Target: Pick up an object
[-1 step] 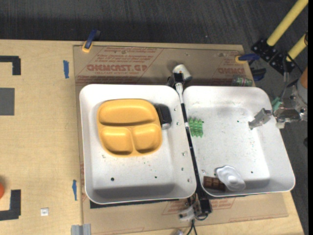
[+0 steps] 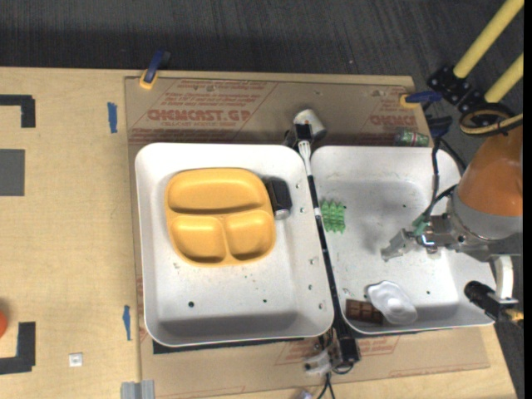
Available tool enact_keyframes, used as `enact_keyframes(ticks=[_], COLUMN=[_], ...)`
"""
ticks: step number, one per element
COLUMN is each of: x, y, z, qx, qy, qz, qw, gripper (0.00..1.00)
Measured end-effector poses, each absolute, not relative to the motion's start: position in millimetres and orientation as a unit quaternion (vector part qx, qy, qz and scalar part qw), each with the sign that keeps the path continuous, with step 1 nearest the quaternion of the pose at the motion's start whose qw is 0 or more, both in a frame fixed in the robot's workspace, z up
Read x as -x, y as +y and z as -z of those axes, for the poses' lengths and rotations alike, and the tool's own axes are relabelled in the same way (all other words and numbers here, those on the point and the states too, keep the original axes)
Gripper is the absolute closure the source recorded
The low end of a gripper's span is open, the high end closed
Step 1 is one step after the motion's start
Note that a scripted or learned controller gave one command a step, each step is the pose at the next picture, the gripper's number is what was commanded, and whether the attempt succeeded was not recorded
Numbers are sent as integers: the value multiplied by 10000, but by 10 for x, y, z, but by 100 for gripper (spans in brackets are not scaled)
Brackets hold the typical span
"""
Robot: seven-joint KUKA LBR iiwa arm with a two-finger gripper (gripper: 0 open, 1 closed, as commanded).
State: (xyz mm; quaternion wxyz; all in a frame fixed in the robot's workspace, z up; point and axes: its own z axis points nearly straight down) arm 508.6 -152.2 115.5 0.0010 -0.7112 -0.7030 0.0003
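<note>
My gripper (image 2: 402, 244) hangs over the middle of the right bin (image 2: 374, 169), with the grey arm and its orange band reaching in from the right. A small green ridged piece (image 2: 333, 216) lies at the bin's left side, well left of the gripper. A pale, translucent cup-like thing (image 2: 391, 300) rests near the bin's front wall, below the gripper. Beside it at the front left corner lies a small brown block (image 2: 358, 310). I see nothing held at the gripper.
The left bin (image 2: 158, 248) holds a yellow divided plate (image 2: 221, 215) with a small black object (image 2: 278, 196) against its right edge. The wall between the two bins (image 2: 320, 239) runs left of the green piece. Yellow poles stand at the top right.
</note>
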Motion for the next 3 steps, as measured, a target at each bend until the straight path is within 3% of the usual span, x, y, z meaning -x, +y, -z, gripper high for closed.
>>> enact_keyframes(ticks=[1, 2, 3], x=[-5293, -4933, -4794], y=[-2049, -1363, -1296], z=[-1423, -849, -1407], qx=[7255, 7329, 8602], qy=[-6882, -6804, -5100], qz=[1, 2, 0], qw=[-7, 7, -2], gripper=[0, 0, 0])
